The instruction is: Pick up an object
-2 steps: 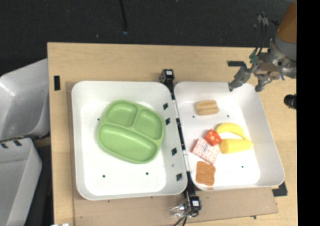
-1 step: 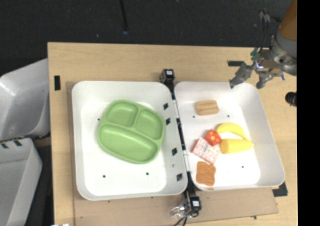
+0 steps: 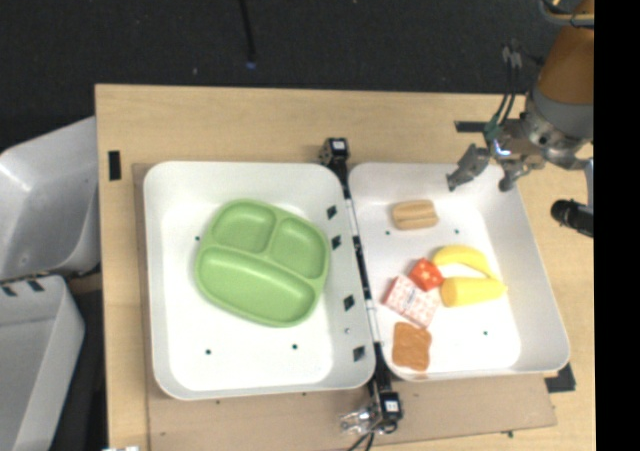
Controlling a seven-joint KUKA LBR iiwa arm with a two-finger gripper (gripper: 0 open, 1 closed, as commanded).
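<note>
The right bin (image 3: 520, 269) holds several small toy foods: a tan bread roll (image 3: 413, 214), a yellow banana (image 3: 462, 259), a yellow-orange piece (image 3: 472, 290), a red tomato-like piece (image 3: 427, 274), a pink-and-white checked packet (image 3: 411, 300) and a brown toast slice (image 3: 411, 346). My gripper (image 3: 489, 169) hangs over the bin's far right corner, above and to the right of the bread roll. Its two dark fingers are spread apart with nothing between them.
The left bin (image 3: 170, 339) holds a green divided plate (image 3: 262, 261). A black clamp (image 3: 335, 150) sits at the far end of the divider between the bins. The wooden bench (image 3: 250, 124) runs around both bins, and a white shape (image 3: 40, 209) stands at the left.
</note>
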